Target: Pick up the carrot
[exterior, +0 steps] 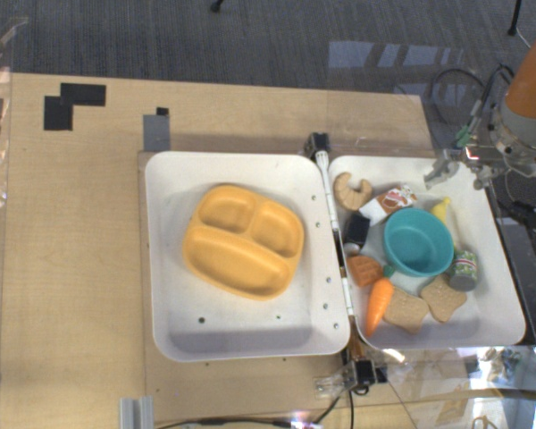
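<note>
The carrot [378,304] is orange and lies on end at the front left of the right bin [509,320], its tip toward the front wall. It rests between an orange wedge [364,270] and a slice of toast [406,311]. My gripper [458,172] hangs over the bin's back right corner, far from the carrot, with the teal bowl [418,242] between them. Its fingers stand apart with nothing between them.
The right bin also holds a second toast slice [446,300], a small can [464,271], a yellow piece [440,209], a pretzel-like cookie [350,190] and a red and white item [396,198]. A yellow divided plate [243,239] sits in the left bin [170,329].
</note>
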`<state>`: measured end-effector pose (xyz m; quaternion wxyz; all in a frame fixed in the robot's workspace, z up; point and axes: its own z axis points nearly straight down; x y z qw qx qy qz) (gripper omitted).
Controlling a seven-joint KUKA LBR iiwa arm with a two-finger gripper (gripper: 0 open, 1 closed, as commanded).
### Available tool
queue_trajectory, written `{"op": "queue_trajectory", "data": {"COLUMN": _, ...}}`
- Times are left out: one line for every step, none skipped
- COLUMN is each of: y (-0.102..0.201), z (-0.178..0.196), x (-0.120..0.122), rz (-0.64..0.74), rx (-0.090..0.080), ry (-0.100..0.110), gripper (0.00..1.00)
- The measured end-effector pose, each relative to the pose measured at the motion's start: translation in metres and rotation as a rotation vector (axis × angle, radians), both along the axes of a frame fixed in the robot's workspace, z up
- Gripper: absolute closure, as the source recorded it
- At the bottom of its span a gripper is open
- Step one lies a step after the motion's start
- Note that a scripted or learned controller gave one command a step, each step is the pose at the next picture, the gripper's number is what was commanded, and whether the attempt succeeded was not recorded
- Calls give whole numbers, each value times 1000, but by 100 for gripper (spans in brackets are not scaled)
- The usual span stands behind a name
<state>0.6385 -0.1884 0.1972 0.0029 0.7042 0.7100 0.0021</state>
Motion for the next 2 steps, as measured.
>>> {"op": "queue_trajectory", "data": {"y": -3, "z": 126, "x": -147, "rz": 38, "rx": -6, "ry": -9, "gripper": 0}}
{"op": "queue_trajectory", "data": {"y": 71, "z": 148, "x": -136, "rz": 69, "rx": 1, "ry": -4, "gripper": 0}}
